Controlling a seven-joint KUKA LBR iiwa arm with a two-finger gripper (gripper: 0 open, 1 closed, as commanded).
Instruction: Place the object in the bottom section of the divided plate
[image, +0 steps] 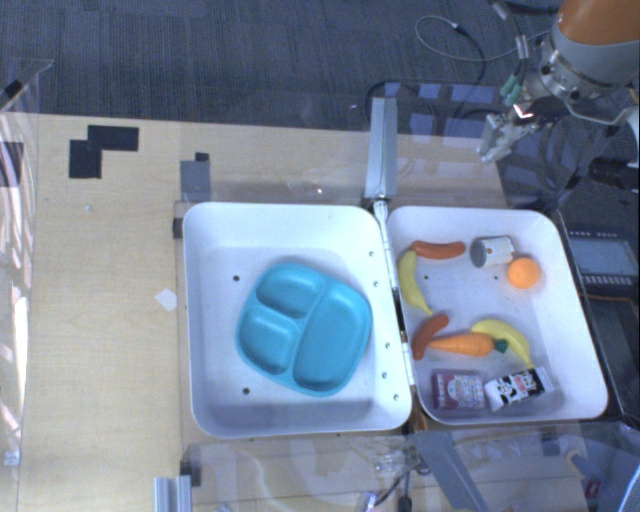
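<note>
A blue divided plate (305, 327) lies in the left white bin (210, 240), with two small sections on its left and one large section on its right. The right bin (560, 240) holds a banana (409, 283), two sausages (438, 249) (429, 333), a carrot (461, 345), a second banana (506, 335), an orange (522, 273), a grey can (491, 250) and two small cartons (458, 389) (516, 388). My gripper (497, 135) hangs at the top right, above and beyond the right bin's far edge, with nothing between its fingers.
A grey metal post (379, 150) stands between the bins at their far edge. Black tape marks (100, 148) lie on the wooden bench at the far left. Cables (450, 35) trail over the dark floor behind the bench.
</note>
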